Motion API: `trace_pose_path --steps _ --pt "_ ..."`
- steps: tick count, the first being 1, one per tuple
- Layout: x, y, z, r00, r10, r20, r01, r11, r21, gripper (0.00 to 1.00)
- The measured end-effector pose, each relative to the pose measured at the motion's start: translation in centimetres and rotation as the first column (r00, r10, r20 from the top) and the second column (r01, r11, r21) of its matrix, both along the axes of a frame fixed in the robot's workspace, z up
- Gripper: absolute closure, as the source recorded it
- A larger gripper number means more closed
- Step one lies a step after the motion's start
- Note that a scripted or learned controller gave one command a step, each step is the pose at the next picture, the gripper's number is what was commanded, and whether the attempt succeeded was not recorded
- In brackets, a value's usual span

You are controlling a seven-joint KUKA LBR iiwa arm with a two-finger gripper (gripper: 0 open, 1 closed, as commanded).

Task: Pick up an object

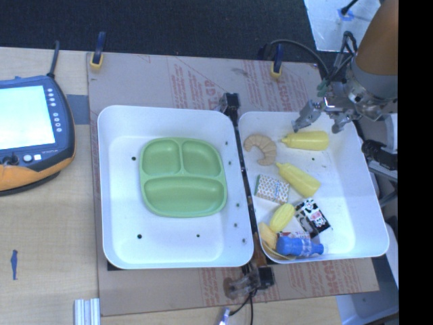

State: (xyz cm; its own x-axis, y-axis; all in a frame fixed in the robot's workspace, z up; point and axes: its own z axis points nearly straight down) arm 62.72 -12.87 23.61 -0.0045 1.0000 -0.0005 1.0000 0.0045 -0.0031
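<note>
Hovering over the right bin's (379, 215) far edge, the gripper (321, 117) spreads released fingers just above a yellow bottle (308, 140); bare floor lies nearer right; the arm (379, 39) is cut off

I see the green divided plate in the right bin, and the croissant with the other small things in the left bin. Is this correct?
Not quite. In the camera view the green divided plate lies in the left bin, and the croissant with the other small things lies in the right bin. You have the two bins swapped.
</note>
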Motion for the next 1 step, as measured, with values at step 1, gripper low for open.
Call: trace_pose_path --steps 1 --pt "-2.59 0.23 -12.18 1.0 0.001 -0.003 -0.001 1.0 -0.001 0.0"
